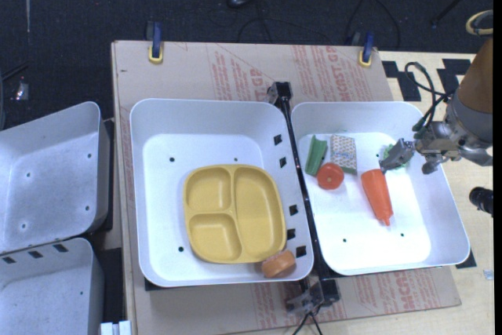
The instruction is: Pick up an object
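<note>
Camera view, looking down at a slant on the bench [204,63]. The left bin [149,169] holds a yellow divided plate [234,213] near its centre, with a small orange-brown object [278,263] touching the plate's rim at 5 o'clock, against the bin's near wall. The right bin [408,247] holds four items in its far half: a green strip [315,154] lying at a tilt, a patterned packet [343,151] just beside it at 3 o'clock, a red round piece [330,176] just at 6 o'clock of these two, and an orange carrot [377,195] lying lengthwise at 3 o'clock of the red piece. The arm [474,102] enters from 3 o'clock; its gripper [397,155] hangs over the right bin at 12 to 1 o'clock of the carrot's thick end. A small green object [392,158] appears at the gripper's tip, but whether it is grasped cannot be told.
</note>
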Controlling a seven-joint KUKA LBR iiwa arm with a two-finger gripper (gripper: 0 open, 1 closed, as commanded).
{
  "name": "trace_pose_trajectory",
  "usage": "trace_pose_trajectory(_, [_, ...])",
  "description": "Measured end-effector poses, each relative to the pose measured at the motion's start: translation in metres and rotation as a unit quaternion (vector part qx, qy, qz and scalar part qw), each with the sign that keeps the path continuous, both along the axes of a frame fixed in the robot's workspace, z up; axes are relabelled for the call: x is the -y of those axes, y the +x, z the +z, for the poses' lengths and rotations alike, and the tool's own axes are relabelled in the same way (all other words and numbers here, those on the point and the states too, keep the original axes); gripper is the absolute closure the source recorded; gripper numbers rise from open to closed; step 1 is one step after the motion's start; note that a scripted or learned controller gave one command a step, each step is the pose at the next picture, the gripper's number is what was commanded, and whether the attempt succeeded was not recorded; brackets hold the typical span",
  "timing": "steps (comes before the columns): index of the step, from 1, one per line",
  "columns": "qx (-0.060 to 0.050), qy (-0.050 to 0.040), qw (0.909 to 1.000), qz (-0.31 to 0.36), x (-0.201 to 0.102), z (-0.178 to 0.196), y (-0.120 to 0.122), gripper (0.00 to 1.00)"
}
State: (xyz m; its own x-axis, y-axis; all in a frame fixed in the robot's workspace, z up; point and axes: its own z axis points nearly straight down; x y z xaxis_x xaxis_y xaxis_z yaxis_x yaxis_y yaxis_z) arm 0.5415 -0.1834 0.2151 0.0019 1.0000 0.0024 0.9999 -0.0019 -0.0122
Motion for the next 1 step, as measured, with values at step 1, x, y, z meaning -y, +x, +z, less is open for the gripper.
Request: trace_pose_trajectory(1, [0.006,-0.0012,1.0,0.002,-0.0005,0.006,0.0029,0.0])
